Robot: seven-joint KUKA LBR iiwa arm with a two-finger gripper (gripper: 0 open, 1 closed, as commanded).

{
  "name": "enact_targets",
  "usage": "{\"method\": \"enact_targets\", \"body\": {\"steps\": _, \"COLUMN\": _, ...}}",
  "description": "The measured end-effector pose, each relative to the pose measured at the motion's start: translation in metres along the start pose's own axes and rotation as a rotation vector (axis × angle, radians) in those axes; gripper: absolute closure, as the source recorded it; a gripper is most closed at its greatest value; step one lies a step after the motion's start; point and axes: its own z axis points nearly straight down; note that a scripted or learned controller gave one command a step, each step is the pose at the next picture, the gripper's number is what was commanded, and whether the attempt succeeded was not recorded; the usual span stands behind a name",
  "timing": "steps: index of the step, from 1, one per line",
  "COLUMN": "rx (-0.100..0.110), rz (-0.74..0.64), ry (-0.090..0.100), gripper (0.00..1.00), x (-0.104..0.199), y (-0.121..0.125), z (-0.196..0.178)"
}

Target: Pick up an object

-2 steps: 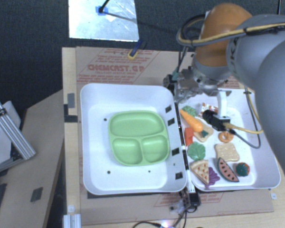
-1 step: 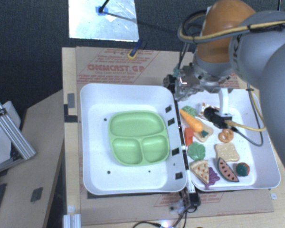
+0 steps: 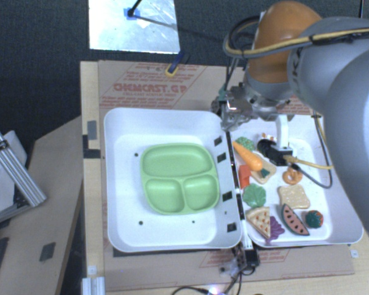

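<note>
The right bin (image 3: 341, 223) holds several toy foods. An orange carrot (image 3: 249, 156) lies by its left wall, with a green leafy piece (image 3: 245, 143) just above it and a red piece (image 3: 244, 176) below. Further down are a broccoli floret (image 3: 254, 195), a pizza slice (image 3: 259, 219), a watermelon slice (image 3: 294, 219), a toast slice (image 3: 293, 195), a pretzel (image 3: 291, 176) and a strawberry (image 3: 313, 218). My gripper (image 3: 232, 117) hangs over the bin's far left corner, above the leafy piece and the carrot. Nothing is visibly held.
The left bin (image 3: 120, 165) holds a green divided plate (image 3: 179, 177). A wall with black clips (image 3: 224, 165) separates the two bins. The grey arm and its orange band (image 3: 283, 32) cover the right bin's far right part.
</note>
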Motion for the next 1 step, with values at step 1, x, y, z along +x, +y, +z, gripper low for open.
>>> {"method": "enact_targets", "body": {"steps": 1, "rx": 0.0, "rz": 0.0, "ry": 0.0, "gripper": 1.0, "x": 0.0041, "y": -0.0062, "z": -0.0019}}
